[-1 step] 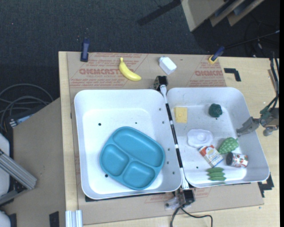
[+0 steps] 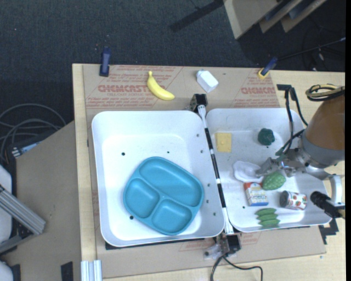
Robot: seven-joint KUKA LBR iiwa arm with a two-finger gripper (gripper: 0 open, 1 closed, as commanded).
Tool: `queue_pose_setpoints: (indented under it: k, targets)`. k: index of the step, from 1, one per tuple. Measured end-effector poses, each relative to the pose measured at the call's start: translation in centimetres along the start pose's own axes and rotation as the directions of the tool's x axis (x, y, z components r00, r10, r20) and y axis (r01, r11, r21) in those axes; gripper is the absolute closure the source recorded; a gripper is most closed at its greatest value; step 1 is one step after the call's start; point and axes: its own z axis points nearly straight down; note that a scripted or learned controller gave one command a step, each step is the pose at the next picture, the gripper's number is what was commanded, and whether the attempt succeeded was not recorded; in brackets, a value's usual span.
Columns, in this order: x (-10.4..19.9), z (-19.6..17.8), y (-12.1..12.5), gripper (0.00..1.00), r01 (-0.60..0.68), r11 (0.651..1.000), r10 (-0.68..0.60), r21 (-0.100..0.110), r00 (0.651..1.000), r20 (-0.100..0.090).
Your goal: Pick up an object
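Green pea pod (image 2: 268, 216) right bin front | jaws (image 2: 272, 171) over green lump (image 2: 274, 180)

Your pick candidates, right bin (image 2: 241, 118):
- yellow square (image 2: 224, 141), flat, 10 o'clock
- dark green ball (image 2: 266, 136), 1 o'clock
- white crumpled piece (image 2: 244, 170), centre
- bumpy green lump (image 2: 274, 180), touching it
- red-white box (image 2: 255, 194)
- small can (image 2: 293, 200), on its side
- green pods (image 2: 267, 216), 6 o'clock

A pale wooden surface (image 2: 82, 164) lined with printed cardboard (image 2: 126, 88) stands on dark blue-grey carpet (image 2: 55, 33), with looped grey cables (image 2: 27, 129) on the floor to its left and light wooden furniture (image 2: 274, 13) at the upper right.
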Motion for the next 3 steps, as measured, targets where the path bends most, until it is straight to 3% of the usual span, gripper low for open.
queue_pose_setpoints:
  k: [1,2,3]
  targets:
    - [0.1,1.0,6.9,0.0,0.0,1.0,0.0,0.003,1.0,-0.001]
    - [2.1,1.0,-0.2,0.0,-0.001,1.0,0.001,0.005,1.0,-0.001]
    - [2.1,0.0,-0.1,1.0,-0.001,1.0,0.001,0.003,1.0,0.0]
